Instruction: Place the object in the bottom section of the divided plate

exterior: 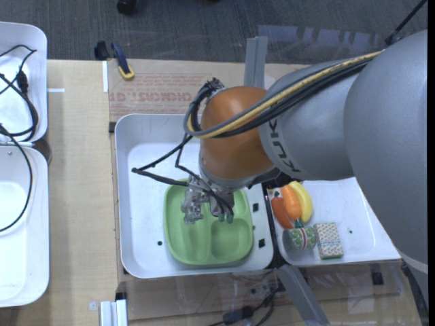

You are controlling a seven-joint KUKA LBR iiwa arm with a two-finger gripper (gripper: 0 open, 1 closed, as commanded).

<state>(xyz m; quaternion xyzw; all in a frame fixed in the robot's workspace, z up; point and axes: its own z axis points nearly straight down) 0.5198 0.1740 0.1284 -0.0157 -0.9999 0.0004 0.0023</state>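
We have the two-finger metal gripper (206, 209) low over the green divided plastic plate (207, 248), which sits in the left shallow white bin (136, 182). The gripper hangs above the plate's upper half, toward its 12 o'clock edge, and whether its tips touch the plate we cannot tell. Its fingers point down with a gap showing between them, so we read them as spread apart, and we see nothing pinched there. Directly above, at the gripper's 12 o'clock, the rounded orange band of the wrist (234, 138) bulks large, with black cables looping off toward 9 o'clock across the bin floor. The thick grey arm (353, 114) sweeps away toward 2 o'clock.

Moving outward, at the gripper's 3 o'clock, in the right shallow white bin (353, 202), we find the loose things: an orange and yellow toy fruit cluster (292, 204) near that bin's left wall, a small round green and red can-like item (301, 237) just below it at 6 o'clock, and a small green patterned box (329, 240) just beside the can at its 3 o'clock. Which of these is the task's object we cannot tell; all of them lie in the right bin, well apart from the plate.
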